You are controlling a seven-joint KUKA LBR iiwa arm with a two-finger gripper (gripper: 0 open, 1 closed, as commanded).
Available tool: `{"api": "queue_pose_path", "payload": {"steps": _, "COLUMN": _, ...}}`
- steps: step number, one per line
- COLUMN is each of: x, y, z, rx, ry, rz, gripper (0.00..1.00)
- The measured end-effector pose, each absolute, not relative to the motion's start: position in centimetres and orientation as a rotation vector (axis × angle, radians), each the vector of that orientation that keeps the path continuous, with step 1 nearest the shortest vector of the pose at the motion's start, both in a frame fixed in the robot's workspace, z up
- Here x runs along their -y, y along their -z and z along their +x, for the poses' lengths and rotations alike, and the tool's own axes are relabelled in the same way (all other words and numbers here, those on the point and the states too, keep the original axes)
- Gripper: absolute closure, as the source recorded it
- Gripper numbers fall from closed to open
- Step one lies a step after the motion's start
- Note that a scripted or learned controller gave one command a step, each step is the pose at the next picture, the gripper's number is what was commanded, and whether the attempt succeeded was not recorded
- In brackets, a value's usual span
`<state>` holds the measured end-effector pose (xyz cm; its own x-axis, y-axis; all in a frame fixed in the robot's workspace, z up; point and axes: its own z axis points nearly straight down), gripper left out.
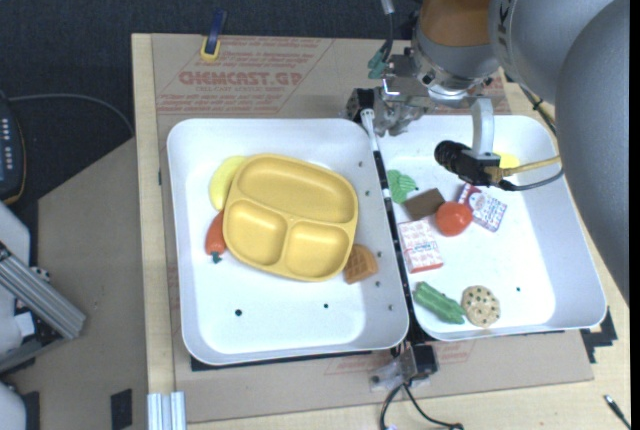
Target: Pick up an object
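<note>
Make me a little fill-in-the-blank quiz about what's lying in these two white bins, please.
1. The yellow divided tray lies in the ____ bin as the camera sees it.
2. The cookie lies right beside a ____ toy vegetable at the near edge of the right bin.
3. The round red tomato lies in the ____ bin.
4. Peeking from under the tray's left edge is an orange-red ____.

Missing words: left; green; right; carrot
</note>
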<state>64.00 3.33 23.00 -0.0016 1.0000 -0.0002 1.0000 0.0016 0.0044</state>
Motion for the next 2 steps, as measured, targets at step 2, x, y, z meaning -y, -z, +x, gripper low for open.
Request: {"api": "queue_pose_path", "payload": {"steps": 2, "x": -4.04, "y": -22.34, "z": 62.13, "rx": -2.224, "ry": 0.002, "rz": 2.222, "gripper": 1.0}}
